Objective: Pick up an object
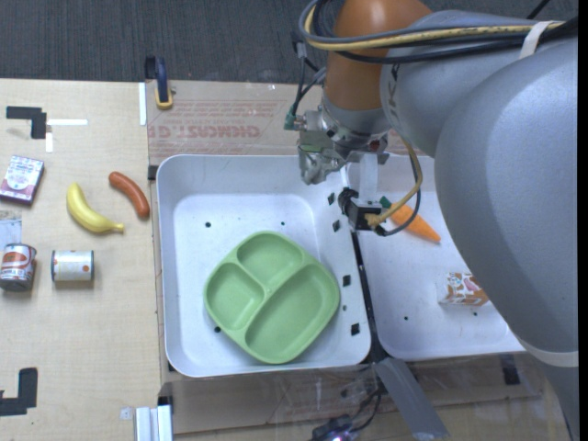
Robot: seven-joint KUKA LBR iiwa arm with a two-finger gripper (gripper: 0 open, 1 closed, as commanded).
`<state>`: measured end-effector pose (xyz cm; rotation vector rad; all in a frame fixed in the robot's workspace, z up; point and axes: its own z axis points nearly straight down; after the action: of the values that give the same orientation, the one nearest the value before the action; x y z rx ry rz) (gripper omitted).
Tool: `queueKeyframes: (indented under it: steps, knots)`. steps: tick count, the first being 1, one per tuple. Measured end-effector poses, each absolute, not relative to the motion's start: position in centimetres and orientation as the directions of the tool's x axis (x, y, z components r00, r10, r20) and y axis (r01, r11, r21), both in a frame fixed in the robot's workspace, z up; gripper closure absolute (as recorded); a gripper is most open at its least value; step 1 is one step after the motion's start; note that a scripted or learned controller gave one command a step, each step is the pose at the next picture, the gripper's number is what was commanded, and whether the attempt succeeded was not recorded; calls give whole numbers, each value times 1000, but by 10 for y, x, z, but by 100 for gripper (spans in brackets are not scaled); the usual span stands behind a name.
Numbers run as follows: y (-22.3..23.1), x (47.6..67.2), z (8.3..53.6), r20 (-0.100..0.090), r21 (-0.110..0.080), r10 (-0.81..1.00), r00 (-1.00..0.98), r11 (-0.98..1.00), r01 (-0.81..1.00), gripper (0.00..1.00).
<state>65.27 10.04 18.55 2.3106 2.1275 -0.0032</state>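
The gripper (317,168) hangs over the left bin's (184,338) far edge; finger state cannot be judged. The carrot (418,226) lies in the right bin (432,343), to the gripper's right, long axis crosswise.

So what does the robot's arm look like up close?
A big smooth light-grey arm with a round shiny orange band above its wrist. Yellow and black cables loop over it. The small dark metal end effector hangs below, trailing thin wires.
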Motion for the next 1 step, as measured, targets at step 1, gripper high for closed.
queueKeyframes:
  steps: [1]
  knots:
    - [138, 603, 143, -3, -2, 784, 621, -621, 784, 100]
